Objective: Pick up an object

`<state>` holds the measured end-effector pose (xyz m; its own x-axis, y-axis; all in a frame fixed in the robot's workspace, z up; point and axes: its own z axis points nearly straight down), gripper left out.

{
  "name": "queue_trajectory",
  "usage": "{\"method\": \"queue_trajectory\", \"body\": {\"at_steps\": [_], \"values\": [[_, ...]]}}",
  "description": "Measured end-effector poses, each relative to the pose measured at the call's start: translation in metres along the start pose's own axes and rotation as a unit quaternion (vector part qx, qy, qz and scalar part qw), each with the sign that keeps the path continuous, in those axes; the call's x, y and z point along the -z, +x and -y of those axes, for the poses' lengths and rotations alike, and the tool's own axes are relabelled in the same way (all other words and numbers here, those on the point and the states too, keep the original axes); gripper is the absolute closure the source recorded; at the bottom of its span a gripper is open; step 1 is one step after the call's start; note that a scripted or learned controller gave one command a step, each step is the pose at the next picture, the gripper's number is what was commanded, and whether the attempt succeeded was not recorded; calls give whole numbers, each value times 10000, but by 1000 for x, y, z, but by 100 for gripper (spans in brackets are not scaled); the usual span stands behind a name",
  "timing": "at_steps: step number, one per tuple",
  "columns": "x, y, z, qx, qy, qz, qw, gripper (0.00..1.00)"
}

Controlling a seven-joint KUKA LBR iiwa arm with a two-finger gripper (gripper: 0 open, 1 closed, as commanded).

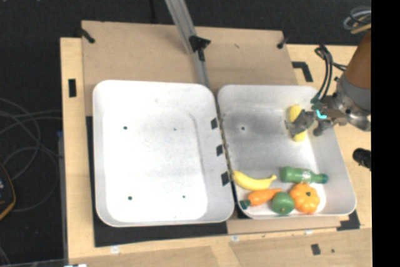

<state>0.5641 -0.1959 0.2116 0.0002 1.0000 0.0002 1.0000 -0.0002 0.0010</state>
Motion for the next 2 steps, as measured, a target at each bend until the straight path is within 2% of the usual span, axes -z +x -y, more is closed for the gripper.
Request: {"method": "queue_trajectory", "body": {"at_steps": [1, 2], "values": [[0, 0, 0, 0, 0, 0, 10000, 0], [-63, 1, 1, -2, 29, -2, 10000, 0]]}}
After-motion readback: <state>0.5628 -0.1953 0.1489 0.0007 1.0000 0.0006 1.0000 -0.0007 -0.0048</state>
